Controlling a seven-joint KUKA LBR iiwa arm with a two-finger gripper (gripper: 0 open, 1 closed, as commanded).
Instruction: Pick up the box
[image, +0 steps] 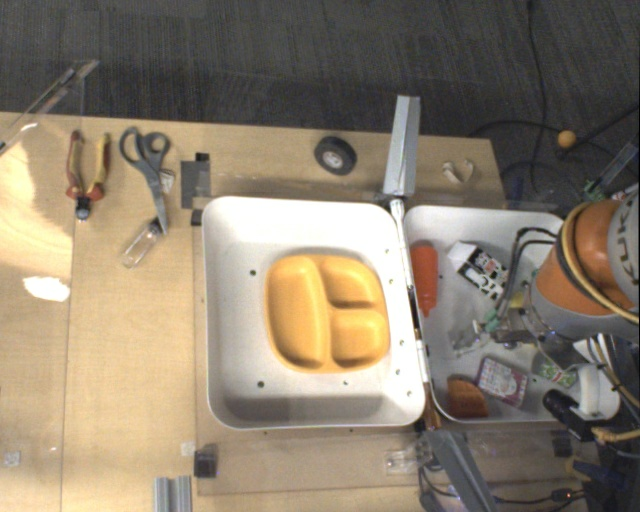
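Note:
A small white box (479, 268) with dark print lies tilted near the back of the right bin (440, 222). My gripper (503, 328) hangs low over the middle of that bin, just in front of the box and a little to its right. The grey wrist and orange band (600, 262) rise behind it on the right. Cables and metal parts blur the gripper's tip. Nothing can be made out as held.
The right bin also holds a long red-orange item (425, 277) along its left wall, a purple packet (500, 380) and a brown lump (466, 397) at the front. A yellow divided tray (326, 310) lies in the left bin (240, 300). Scissors (150, 170), pliers and a tape roll lie on the bench.

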